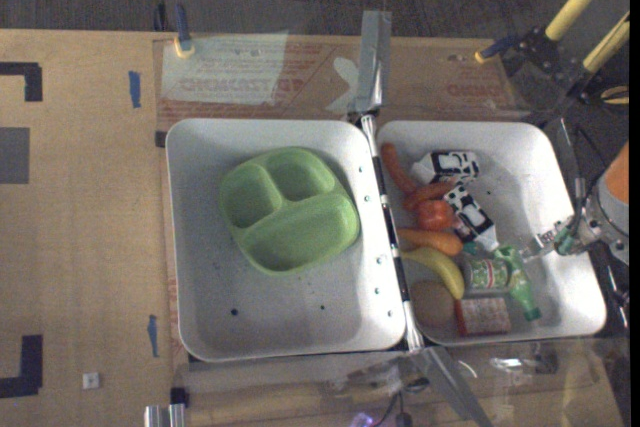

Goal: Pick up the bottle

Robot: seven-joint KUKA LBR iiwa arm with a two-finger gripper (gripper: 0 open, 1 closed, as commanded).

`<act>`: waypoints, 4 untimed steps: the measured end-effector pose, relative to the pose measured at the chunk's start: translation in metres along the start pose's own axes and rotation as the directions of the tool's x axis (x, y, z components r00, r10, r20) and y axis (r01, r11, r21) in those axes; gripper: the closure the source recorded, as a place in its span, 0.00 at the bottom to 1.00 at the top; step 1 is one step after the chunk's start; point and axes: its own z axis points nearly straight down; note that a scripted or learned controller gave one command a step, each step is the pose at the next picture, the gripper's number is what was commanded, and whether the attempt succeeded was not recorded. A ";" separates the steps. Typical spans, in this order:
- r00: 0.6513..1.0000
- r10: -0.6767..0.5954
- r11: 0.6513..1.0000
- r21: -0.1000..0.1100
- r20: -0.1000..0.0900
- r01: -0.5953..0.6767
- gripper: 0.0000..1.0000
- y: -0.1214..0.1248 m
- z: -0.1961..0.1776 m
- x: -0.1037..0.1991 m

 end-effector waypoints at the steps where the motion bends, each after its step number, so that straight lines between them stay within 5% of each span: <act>1: 0.970 0.242 0.970 0.036 -0.013 -0.241 1.00 0.009 -0.114 0.055; 2: 0.970 0.242 0.970 0.036 -0.012 -0.241 0.00 0.009 -0.114 0.055; 3: 0.998 0.067 0.998 0.022 -0.015 -0.067 0.00 0.005 0.008 0.033; 4: 0.998 0.068 0.998 0.017 -0.011 -0.068 1.00 0.007 -0.002 0.032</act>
